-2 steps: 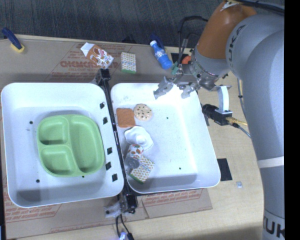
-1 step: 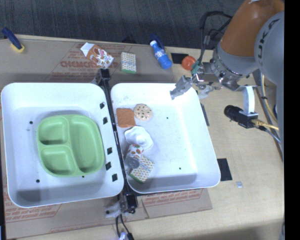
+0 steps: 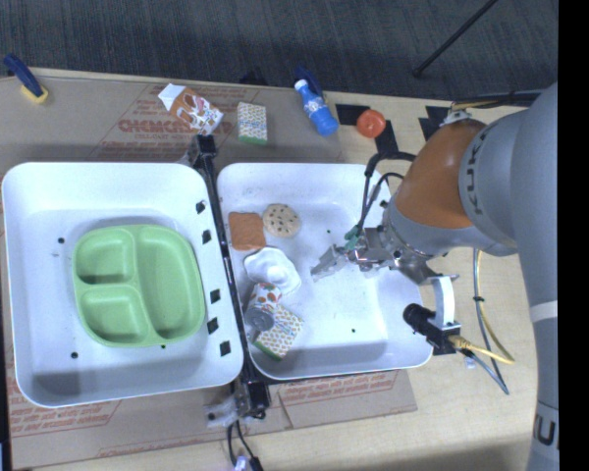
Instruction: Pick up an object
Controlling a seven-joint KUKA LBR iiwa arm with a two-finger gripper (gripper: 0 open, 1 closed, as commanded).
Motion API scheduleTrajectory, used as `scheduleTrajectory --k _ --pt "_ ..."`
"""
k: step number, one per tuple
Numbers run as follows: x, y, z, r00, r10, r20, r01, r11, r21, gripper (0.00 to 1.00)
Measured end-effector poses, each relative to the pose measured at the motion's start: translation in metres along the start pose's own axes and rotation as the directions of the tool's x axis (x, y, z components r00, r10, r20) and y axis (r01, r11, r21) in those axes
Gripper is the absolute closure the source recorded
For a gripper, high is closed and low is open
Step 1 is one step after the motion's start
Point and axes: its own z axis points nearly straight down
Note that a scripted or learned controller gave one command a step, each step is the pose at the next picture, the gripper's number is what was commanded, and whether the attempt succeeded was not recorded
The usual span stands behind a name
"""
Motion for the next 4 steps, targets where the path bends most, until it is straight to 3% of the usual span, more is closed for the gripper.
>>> scheduleTrajectory --k 1,2,3,4 --pt "0.039 -0.06 0.018 1.0 -0.001 -0.001 0.001 1.0 -0.003 0.0" --pt "0.076 -0.055 0.03 1.0 0.0 0.006 0.0 1.0 -0.017 0.0" --pt "0.084 -0.014 0.031 1.0 0.006 0.013 -0.005 1.0 -0.01 0.0" --pt "0.088 -0.015 0.022 1.0 -0.001 0.006 0.001 1.0 -0.005 1.0"
